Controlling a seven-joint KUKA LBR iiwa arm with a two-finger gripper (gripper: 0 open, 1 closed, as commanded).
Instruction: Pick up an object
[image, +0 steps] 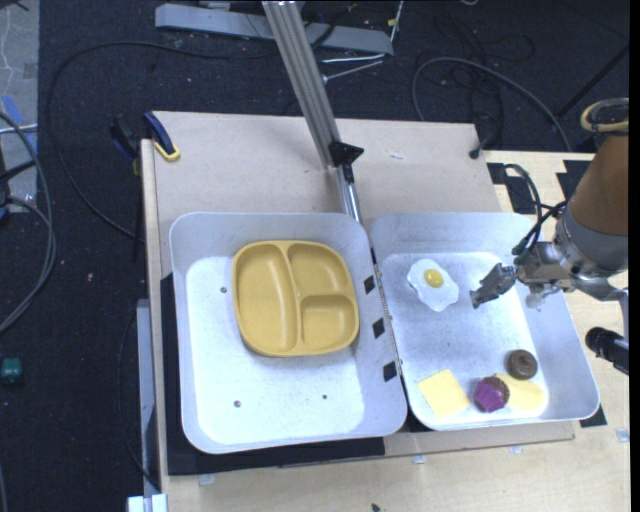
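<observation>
In the right bin (455, 335) lie a fried egg toy (433, 283) near the back, a yellow cheese slice (443, 392) at the front, a purple piece (490, 393) beside it on a pale yellow piece (527, 398), and a brown chocolate donut (521, 364). My gripper (492, 287) hangs over the right bin, just right of the egg, with nothing visible between its dark fingers. The arm comes in from the right edge.
The left bin (200, 390) holds a yellow divided plate (296, 297). A metal pole (312, 90) slants down to the bins' back edge. Cables lie on the dark floor around the bench.
</observation>
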